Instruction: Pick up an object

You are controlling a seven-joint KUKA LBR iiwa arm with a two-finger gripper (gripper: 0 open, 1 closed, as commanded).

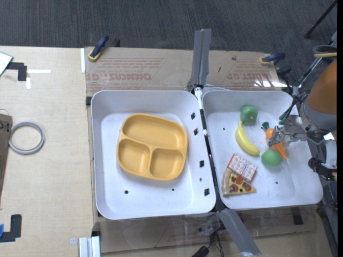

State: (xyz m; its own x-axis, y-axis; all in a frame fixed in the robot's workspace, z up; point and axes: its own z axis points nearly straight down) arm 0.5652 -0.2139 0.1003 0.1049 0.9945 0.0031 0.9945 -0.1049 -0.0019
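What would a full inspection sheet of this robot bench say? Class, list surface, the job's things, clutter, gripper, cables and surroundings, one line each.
Surface: wooden bench bearing two white bins, left bin and right bin, side by side.
Job's things: right bin holds a banana, green apple, green round fruit, carrot and pizza slice.
Clutter: yellow divided plate in left bin; tape roll on bench.
Gripper: gripper low in right bin beside the carrot; finger state unclear.
Cables: dark cables at right, near the arm.
Surroundings: grey carpet; blue clamps on cardboard.
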